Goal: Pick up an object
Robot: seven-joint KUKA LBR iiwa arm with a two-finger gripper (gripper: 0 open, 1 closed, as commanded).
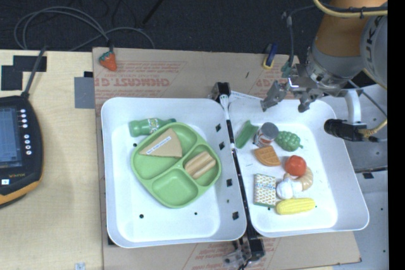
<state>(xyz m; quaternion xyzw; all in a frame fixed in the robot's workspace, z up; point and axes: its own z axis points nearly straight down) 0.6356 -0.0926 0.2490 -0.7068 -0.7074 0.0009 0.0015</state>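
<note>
Corn cob [295,205], yellow, lies in right bin [345,215].

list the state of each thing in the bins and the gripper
gripper: above right bin's far edge, holding nothing
green bottle: lying on its side, left bin
divided green plate: flat, food in two compartments
can: tipped over, right bin
corn: lying flat
tomato: among the pile
</note>
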